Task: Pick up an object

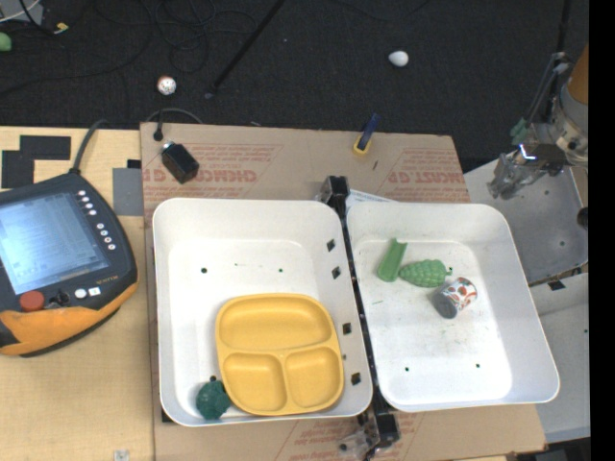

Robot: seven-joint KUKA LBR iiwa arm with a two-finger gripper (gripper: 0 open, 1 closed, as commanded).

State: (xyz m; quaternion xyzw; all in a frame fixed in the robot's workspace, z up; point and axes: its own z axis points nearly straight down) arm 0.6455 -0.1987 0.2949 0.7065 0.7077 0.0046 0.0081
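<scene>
- Step in hand, as judged: the very start of the pick. Nothing had been grabbed yet, and the approach hadn't really been begun.
- The gripper (509, 176) was seen off past the upper-right corner of the right bin (442, 373), outside its rim and well apart from everything in it.
- The arm (572, 84) was parked further up and to the right of that same corner.
- Whether the gripper was open or closed couldn't be told, since it was too small and cluttered at that angle. Nothing was seen held or touched by it.
- Three candidates were left lying in the upper middle of the right bin:
  - a green block (391, 259), furthest toward the bin's left wall
  - a bumpy green toy (423, 273), just beside the block, maybe touching it
  - a small cup (455, 296) tipped on its side, just below and right of the toy
- Beyond the right bin's left wall, the left bin (240, 248) was taken up mostly by a yellow plate (279, 353), with a dark green lump (212, 399) at the plate's lower-left corner.
- Next move, as a guess: the gripper would need to be swung in over the right bin, lined up above one item and lowered. The cup looked like the easiest bet, being the nearest and the least crowded. The block and toy were packed close, so both could get nudged at once.
</scene>
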